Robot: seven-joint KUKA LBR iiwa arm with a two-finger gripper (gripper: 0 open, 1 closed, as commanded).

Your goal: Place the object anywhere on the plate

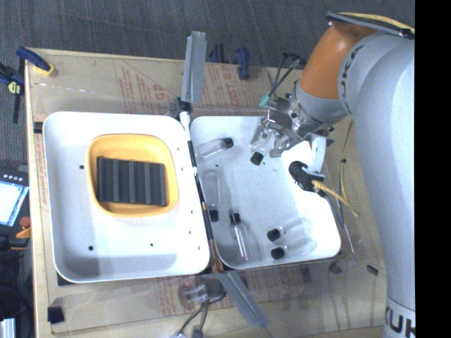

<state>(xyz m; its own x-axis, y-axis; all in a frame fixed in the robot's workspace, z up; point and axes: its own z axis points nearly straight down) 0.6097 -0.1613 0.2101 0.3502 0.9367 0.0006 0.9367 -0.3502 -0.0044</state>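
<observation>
gripper sits at upper middle of the right bin, in the frame's right half, jaws pointing down-left. a clear vial with black cap looks pinched between the jaws, cap end lowest, body running up-right into the fingers; transparency makes the contact hard to read, so call it a likely hold, not certain. key relation: plate lies left of the jaws, across the divider between bins, in the left bin, well apart from the vial. next move, judged: carry left over both rims, then lower.

plate is yellow, rounded-square, glossy rim, with a dark ribbed insert at its centre. bins are white, shallow, smooth plastic. other clear vials with black caps lie loose in the right bin: one at upper left, one at lower middle, a cluster at lower right. worktop is tan board with clamps at its edges.
</observation>
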